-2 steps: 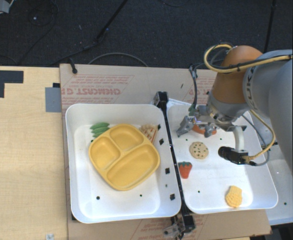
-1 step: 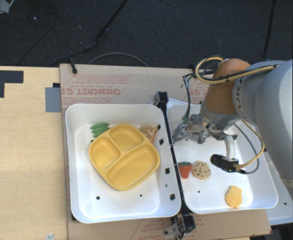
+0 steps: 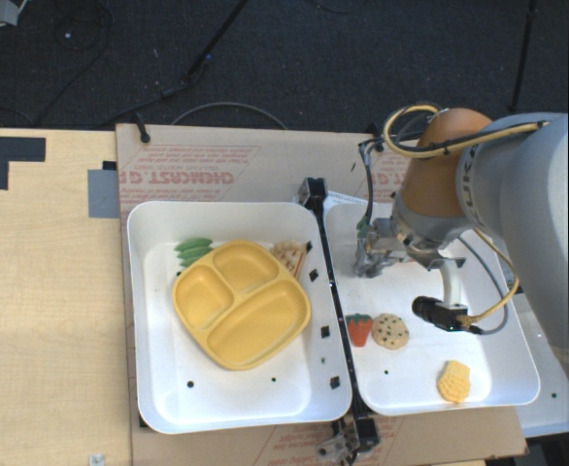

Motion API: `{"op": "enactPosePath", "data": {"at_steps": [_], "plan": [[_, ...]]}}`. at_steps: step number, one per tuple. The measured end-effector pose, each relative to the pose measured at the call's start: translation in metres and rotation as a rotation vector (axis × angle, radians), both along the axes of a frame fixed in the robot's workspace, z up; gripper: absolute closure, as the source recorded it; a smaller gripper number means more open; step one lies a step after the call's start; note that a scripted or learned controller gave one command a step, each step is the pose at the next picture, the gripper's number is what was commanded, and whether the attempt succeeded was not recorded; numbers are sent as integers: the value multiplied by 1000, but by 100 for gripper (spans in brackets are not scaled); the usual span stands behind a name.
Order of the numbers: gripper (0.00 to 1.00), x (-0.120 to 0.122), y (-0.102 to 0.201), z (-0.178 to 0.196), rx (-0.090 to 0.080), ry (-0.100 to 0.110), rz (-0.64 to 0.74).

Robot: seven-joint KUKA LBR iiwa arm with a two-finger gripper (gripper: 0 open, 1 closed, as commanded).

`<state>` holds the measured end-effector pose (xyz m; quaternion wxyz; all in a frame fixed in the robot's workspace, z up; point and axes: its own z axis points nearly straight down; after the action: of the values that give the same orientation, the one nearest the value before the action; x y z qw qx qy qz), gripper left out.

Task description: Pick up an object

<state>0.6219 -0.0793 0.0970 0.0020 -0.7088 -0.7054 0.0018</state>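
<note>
My claw [image 3: 370, 263] hangs over the right bin's [image 3: 518, 382] upper left; I can't tell its opening. The cookie [image 3: 390, 331] lies just below it, nearest.

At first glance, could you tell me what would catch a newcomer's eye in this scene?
The yellow divided plate dominates the left bin, with a green toy vegetable at its upper left edge. The grey arm with its orange band reaches into the right bin, its gripper low near the bin's upper left. Below it lie a strawberry, a cookie and a yellow toy.
</note>
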Motion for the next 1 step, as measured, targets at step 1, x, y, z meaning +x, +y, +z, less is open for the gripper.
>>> {"op": "enactPosePath", "data": {"at_steps": [1], "plan": [[100,9,-3,59,-1,-7,5]]}}
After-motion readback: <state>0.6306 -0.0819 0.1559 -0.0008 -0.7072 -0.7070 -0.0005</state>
